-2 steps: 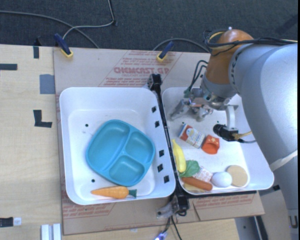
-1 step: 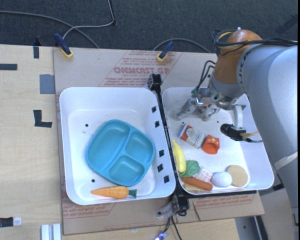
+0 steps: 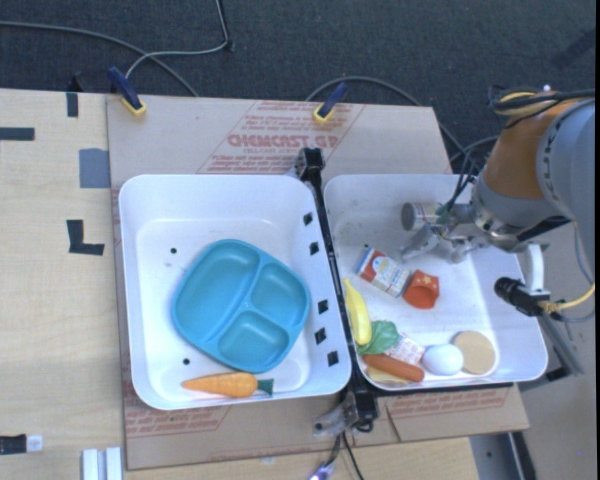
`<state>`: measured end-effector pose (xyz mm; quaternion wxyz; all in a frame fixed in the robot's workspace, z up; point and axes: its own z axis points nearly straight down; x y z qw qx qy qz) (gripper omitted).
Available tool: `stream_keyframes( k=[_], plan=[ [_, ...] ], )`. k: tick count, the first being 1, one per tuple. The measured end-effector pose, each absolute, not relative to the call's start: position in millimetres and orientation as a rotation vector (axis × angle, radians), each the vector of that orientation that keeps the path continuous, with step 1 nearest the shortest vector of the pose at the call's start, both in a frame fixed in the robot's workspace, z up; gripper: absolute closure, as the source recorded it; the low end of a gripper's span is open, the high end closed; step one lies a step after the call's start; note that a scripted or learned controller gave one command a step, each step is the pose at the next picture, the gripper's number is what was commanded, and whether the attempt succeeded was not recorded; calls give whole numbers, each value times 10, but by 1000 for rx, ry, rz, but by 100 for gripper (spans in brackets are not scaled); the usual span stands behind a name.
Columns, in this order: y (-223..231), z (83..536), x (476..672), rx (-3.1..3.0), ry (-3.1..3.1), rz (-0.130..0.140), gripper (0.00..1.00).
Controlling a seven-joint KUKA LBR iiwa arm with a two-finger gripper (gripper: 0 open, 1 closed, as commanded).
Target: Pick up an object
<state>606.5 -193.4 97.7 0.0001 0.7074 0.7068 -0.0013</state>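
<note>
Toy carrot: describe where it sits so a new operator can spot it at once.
Start at the left white bin, the one holding the blue divided plastic plate. Just below that plate, along the bin's near wall, lies the orange toy carrot with a green stem end, on its side. It is the only orange, tapered thing in that bin; the other toy foods are all in the right white bin.

Arm cut off at the frame's 3 o'clock edge. Gripper finger state indistinct. Label on carton illegible.
</note>
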Motion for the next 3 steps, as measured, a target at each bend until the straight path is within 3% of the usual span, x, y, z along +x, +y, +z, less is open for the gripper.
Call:
stream_keyframes(
  k=[1,2,3],
  plan=[
    [-1534,824,6619,2245,2231,-34,0],
    [-2140,870,5815,2219,2216,-2,0],
    [-1574,864,5294,2219,2220,3,0]
  ],
)
